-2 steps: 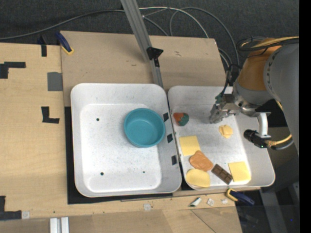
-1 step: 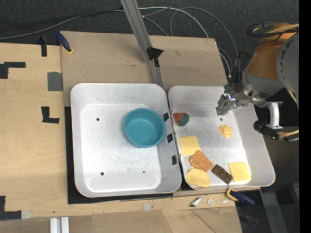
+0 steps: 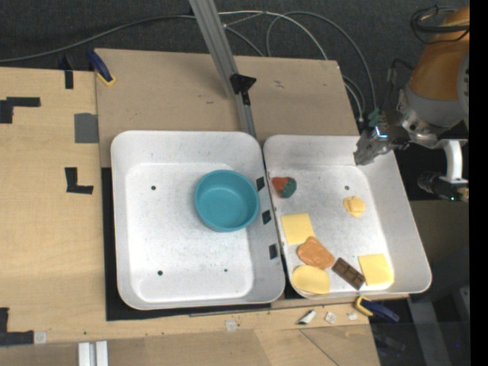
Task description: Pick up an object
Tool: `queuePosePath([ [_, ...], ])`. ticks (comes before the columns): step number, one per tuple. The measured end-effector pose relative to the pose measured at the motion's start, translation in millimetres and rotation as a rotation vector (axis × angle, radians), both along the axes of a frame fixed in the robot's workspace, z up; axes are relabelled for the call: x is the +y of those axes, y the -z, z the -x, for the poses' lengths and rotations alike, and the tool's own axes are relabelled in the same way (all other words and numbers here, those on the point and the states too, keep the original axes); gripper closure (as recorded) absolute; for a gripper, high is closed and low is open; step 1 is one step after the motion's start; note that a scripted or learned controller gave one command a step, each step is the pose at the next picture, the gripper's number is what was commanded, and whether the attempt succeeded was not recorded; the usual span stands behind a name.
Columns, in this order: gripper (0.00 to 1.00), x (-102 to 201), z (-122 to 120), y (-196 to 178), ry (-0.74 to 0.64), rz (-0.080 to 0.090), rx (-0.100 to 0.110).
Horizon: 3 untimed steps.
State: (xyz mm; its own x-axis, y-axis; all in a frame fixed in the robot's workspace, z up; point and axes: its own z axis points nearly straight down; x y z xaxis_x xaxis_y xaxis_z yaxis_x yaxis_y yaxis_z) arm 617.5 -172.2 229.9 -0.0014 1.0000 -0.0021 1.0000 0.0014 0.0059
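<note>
No text, label, brand, number or sign could be read anywhere in the view. The black tape pieces (image 3: 75,180) on the wooden bench (image 3: 46,227) formed only plain angular shapes, not letters, and the small white scraps (image 3: 329,317) at the front edge were too small to make out.

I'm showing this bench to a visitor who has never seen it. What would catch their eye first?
Most likely the blue bowl, alone in the left bin. Next, the cluster of small food-like pieces in the right bin: yellow squares, a brown bar and a red-and-green piece. The claw sits over that bin's far right corner, apart from all of them.
</note>
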Motion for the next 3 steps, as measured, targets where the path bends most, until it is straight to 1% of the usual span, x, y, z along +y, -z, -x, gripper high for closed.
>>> queuePosePath([
  [1,1.0,0,-1,-49,0.0,-0.001,0.001],
  [2,1.0,55,6,-52,-0.005,-0.004,0.006],
  [3,1.0,103,13,-53,-0.005,-0.004,0.008],
])
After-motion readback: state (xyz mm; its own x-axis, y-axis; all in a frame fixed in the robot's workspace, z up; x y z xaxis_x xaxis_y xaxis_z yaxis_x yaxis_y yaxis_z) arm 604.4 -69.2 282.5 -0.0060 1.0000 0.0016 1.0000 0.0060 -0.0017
